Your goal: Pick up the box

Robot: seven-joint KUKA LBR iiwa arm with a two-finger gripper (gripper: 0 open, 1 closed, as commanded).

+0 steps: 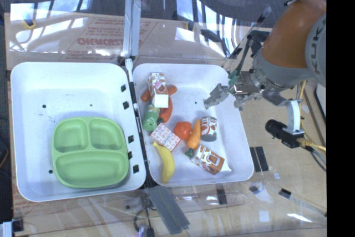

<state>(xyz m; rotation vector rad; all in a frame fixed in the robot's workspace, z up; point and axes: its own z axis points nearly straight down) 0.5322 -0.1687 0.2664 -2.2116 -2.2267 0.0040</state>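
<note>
We are on the approach: our hand, fingers apart and holding nothing, must descend toward the box below.

One fixed camera looks down aslant on both white bins.

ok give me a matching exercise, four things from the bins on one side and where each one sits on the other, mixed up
Things:
1. green divided plate
2. banana
3. pincer
4. carrot

Places:
A. near edge of the right bin, by the divider
B. over the right bin's right part, above the toys
C. left bin
D. middle of the right bin, beside a tomato

Pairs: 1-C, 2-A, 3-B, 4-D
</note>
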